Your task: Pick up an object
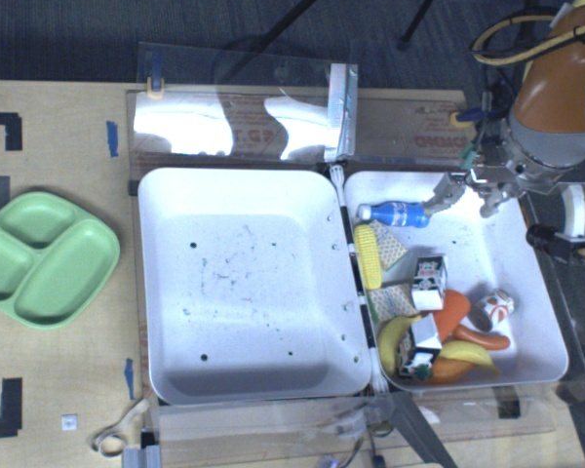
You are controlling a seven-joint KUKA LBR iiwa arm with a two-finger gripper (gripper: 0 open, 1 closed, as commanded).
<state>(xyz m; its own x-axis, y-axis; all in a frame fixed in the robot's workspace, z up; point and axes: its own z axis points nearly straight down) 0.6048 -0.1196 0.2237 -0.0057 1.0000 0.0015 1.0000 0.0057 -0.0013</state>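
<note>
Nearest the camera, at the 5 o'clock corner of the right bin [544, 291], lies a heap of toy food and small boxes: a yellow banana [391, 339] curving along the bin's left wall, a carrot [448, 312] slanting over it, a yellow pepper [465, 356] and a red chilli [483, 338] just beside each other at the heap's near edge. A small white box [427, 281] sits on top of the pile, touching the carrot. At 3 o'clock from the heap, a little apart, rests a red-and-white ball [498, 307]. Farther along the left wall lies an ear of corn [368, 255], lengthwise toward 12 o'clock. Beyond it, at the bin's 11 o'clock corner, a blue plastic bottle [396, 214] lies on its side with its white cap pointing to 9 o'clock. The gripper [473, 195] hangs over the far side of this bin, its two fingers spread apart with nothing between them; the left fingertip [443, 197] sits just beside the bottle's base. To 9 o'clock, the left bin [175, 203] adjoins the right one. Well apart on the bench at 9 o'clock is a green divided plate [47, 258].
</note>
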